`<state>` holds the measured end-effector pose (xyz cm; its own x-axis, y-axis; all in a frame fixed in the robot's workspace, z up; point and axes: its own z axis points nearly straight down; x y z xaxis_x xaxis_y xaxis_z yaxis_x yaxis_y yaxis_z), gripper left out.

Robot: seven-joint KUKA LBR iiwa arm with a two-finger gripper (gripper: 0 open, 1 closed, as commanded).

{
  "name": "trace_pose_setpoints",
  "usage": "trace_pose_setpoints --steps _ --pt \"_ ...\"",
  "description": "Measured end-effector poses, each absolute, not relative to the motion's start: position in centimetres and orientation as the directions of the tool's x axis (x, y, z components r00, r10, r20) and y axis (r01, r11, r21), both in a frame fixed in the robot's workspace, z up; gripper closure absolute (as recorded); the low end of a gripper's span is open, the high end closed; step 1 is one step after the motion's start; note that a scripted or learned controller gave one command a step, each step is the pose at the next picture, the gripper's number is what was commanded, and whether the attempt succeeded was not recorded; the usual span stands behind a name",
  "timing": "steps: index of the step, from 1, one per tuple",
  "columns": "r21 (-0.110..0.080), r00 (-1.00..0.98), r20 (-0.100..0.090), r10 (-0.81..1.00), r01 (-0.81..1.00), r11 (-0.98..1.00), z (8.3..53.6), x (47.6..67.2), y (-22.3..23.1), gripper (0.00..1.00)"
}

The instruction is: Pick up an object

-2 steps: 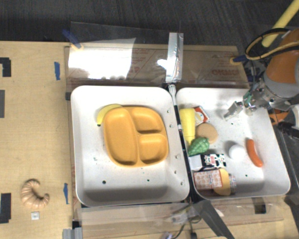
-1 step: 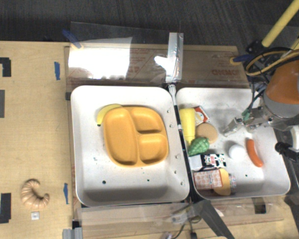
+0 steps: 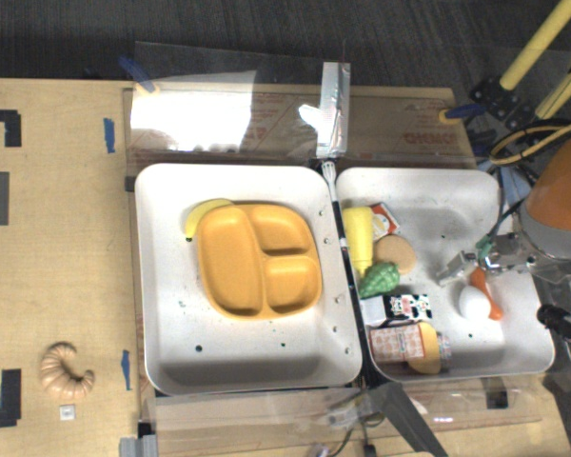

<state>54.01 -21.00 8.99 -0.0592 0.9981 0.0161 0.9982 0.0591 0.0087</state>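
The right bin (image 3: 438,193) holds several objects along its left side: a yellow bottle (image 3: 358,236), a brown round piece (image 3: 395,252), a green item (image 3: 379,280), a cow-patterned box (image 3: 408,307) and a labelled jar (image 3: 409,344) lying on its side. A white egg (image 3: 473,303) and an orange carrot-like piece (image 3: 486,291) lie toward the right. My gripper (image 3: 476,260) hangs low over the bin's right part, just above the egg and the orange piece. The grey arm with its orange band (image 3: 561,198) comes in from the right edge.
The left bin (image 3: 162,255) holds an orange divided plate (image 3: 257,258) with a banana (image 3: 202,212) partly under its far-left rim. A tan curled object (image 3: 67,369) lies on the bench at lower left. Yellow cables (image 3: 542,36) run at the upper right.
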Motion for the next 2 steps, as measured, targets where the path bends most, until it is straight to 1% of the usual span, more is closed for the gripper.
trace_pose_setpoints --steps 1,2 --pt "0.014 -0.058 0.003 0.998 0.998 0.058 10.0 54.1 -21.4 1.0" --pt "0.01 -0.018 0.0 1.0 1.0 0.018 20.5 54.4 -14.1 1.0"
